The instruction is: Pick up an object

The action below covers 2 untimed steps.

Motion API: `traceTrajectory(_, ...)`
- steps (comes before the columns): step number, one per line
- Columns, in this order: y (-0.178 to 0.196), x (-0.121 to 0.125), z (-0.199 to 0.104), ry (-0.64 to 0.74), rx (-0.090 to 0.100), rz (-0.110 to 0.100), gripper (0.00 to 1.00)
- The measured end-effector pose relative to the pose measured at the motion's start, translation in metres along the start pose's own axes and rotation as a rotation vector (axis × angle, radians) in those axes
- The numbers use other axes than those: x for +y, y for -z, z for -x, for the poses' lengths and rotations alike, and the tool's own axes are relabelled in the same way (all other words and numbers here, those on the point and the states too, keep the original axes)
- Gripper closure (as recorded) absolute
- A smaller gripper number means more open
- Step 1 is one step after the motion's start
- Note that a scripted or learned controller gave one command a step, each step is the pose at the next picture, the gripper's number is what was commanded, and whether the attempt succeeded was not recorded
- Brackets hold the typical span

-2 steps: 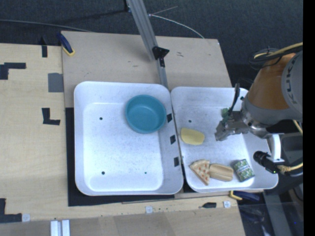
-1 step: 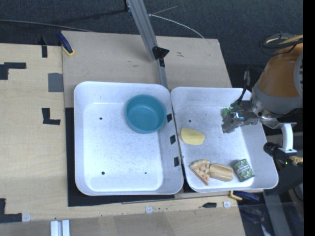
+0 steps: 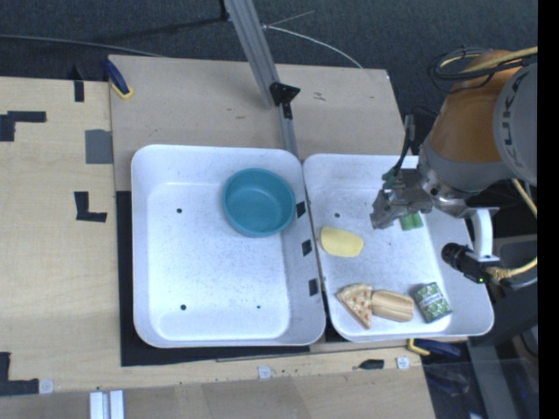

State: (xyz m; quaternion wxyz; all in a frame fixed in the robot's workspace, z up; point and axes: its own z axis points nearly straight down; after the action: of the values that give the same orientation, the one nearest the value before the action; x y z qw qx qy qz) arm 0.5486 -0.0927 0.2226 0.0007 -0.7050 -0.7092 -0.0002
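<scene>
Care with aim counts most: the gripper [image 3: 390, 210] hangs in the right bin [image 3: 349, 177], fingers' spread unclear, a small green object [image 3: 411, 221] touching its right side, so centre over it before closing.

The blue bowl [image 3: 258, 202] sits at the far right of the left bin [image 3: 166, 260], close to the wall it shares with the right bin [image 3: 349, 182]; left of and nearer than the bowl, that bin's floor is open. Beyond the wall, a yellow piece [image 3: 341, 243] lies just beside it. A pizza slice [image 3: 355, 303], a bread roll [image 3: 391, 305] and a green packet [image 3: 431, 301] line the near rim. A slanted metal pole [image 3: 253, 42] crosses above the counter [image 3: 192, 112] beyond the bowl.
</scene>
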Motion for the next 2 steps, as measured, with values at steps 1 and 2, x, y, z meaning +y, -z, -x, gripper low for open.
traceTrajectory(1,0.006,0.007,-0.05,0.001,0.001,-0.001,1.0)
traceTrajectory(2,0.005,0.03,-0.093,0.001,0.0,0.0,1.0)
